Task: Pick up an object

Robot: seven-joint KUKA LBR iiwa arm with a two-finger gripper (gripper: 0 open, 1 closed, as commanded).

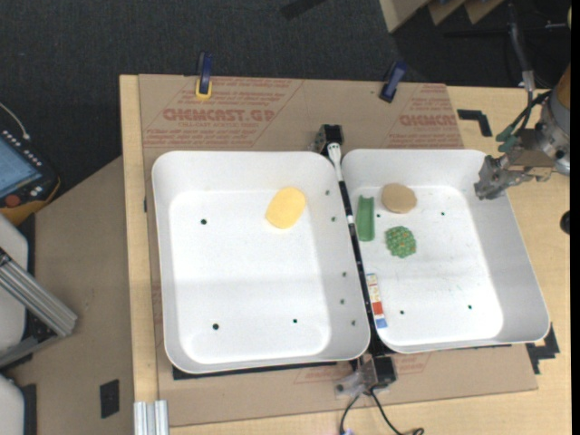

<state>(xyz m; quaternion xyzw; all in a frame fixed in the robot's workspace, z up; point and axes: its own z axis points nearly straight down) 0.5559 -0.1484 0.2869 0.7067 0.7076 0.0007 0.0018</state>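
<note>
A yellow oval object (286, 207) lies in the left bin (181, 270), toward its back right. In the right bin (507, 270) a tan round object (398, 198) sits near the back, a green bumpy ball (400, 241) just in front of it, and a green strip (365, 217) along the left wall. A white marker-like stick (374, 299) rests by the divider at the front. My gripper (490, 183) hangs over the right bin's back right rim, apart from all objects, with nothing seen between its fingers.
Both bins rest on a cardboard sheet (272, 107) held by a blue clamp (205, 75) and another clamp (393, 80) at the back. A black bracket (330, 140) sits between the bins at the back. Cables and a connector (367, 379) lie at the front.
</note>
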